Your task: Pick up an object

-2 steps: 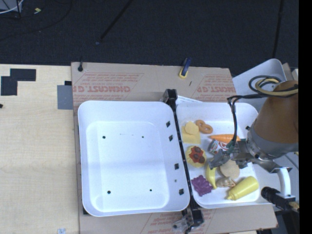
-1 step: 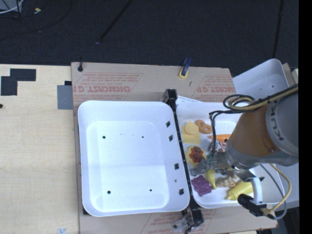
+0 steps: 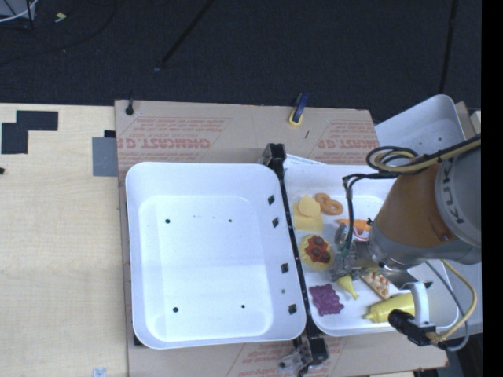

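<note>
Gripper point(image 3: 346, 270) down low in the right bin point(image 3: 357, 191), in among a pile of toy food. Open or closed? Can't tell from this angle, tucked under the wrist.

Closest candidate: the round yellow toy with red topping point(image 3: 317, 250), just left of the gripper, touching or nearly so. Purple grape bunch point(image 3: 325, 298) just below-left of the gripper, yellow bottle point(image 3: 383, 310) below-right, cheese block point(image 3: 308, 210) and orange ring point(image 3: 331, 205) further up-left.

Probably light, hollow, stiff plastic, a bit slick, not fragile. Best bet: pinch the round one squarely across its edges, or risk squirting it sideways.
</note>
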